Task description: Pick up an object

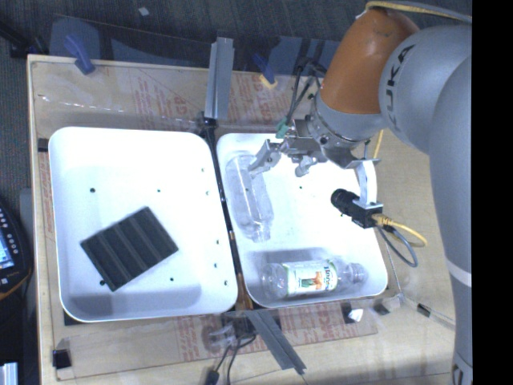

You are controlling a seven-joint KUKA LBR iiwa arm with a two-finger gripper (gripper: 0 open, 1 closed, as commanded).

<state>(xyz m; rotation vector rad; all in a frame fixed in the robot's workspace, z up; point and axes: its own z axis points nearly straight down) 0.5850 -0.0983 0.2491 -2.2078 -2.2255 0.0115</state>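
The gripper (pixel 282 155), fingers spread and empty, hangs beside the clear bottle (pixel 247 195); its slick curved wall risks slipping free.

- A robotics lab or test cell, not a home or shop.
- An industrial arm (pixel 409 70), grey with an orange band, fills the upper right of the frame.
- At centre, two shallow white bins (pixel 64 215) sit side by side on a pale bench (pixel 120 95) printed with faint red markings.
- Loose cables (pixel 401 235) trail at centre right, and dark carpet (pixel 160 6) runs along the top.
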